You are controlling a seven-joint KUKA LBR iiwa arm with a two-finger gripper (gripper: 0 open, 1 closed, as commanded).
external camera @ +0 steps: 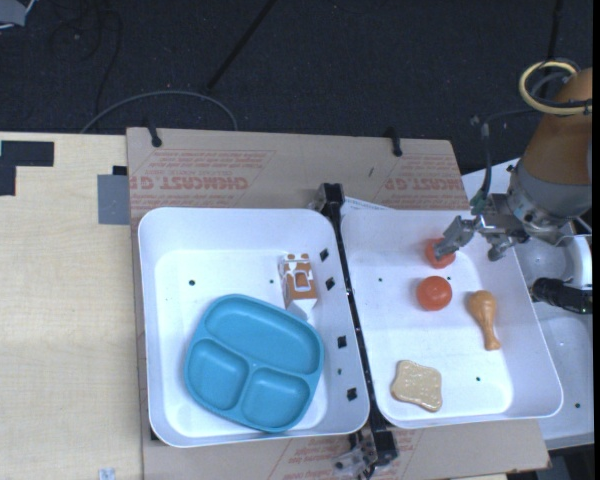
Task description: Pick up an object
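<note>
While the arm reached in from the right, its gripper (477, 234) hung over the upper part of the right bin (540, 388), fingers spread and grasping nothing. A small red piece (439, 254) lay just to its left, almost under one finger. The tomato (434, 293) sat below, the drumstick (484, 318) slanting down beside it

Small red object (441, 255) half hidden behind the fingers (458, 235).
</note>
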